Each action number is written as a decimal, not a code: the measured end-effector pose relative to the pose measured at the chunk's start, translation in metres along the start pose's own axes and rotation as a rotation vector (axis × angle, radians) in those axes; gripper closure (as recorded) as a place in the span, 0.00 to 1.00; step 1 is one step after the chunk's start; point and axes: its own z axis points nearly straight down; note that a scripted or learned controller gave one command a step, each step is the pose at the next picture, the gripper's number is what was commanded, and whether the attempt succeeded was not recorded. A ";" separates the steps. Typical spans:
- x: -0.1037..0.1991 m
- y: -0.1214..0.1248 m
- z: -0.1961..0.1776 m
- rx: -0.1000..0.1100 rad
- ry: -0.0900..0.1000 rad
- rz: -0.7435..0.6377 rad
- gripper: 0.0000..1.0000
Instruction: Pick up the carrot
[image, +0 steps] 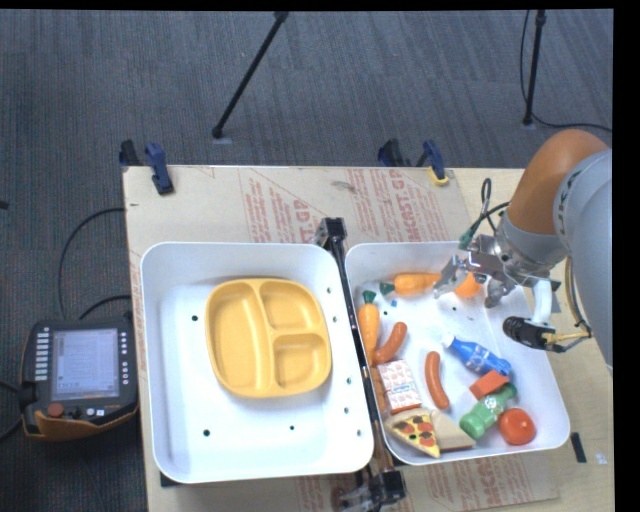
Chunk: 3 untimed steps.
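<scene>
**Gripper over the right bin, carrots near**

While the gripper (468, 277) hangs with fingers spread over the right bin (556, 400), one carrot (413, 284) lies just left of it; another carrot (369, 327) lies near the bin's left wall.

Arm (560, 200) reaching from right, gripper (470, 280) lowered.

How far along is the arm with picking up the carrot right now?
Done: the two-finger gripper has reached the right white bin. In hand: it sits at the tip of an orange toy carrot lying near the bin's far wall; a grasp isn't clear. Left: lifting it. Another orange carrot lies untouched by the left wall.
</scene>
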 end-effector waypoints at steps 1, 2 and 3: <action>-0.006 0.004 0.011 -0.002 0.005 0.170 0.00; -0.006 0.004 0.001 -0.001 0.002 0.165 1.00; -0.006 0.004 0.001 -0.001 0.002 0.164 0.00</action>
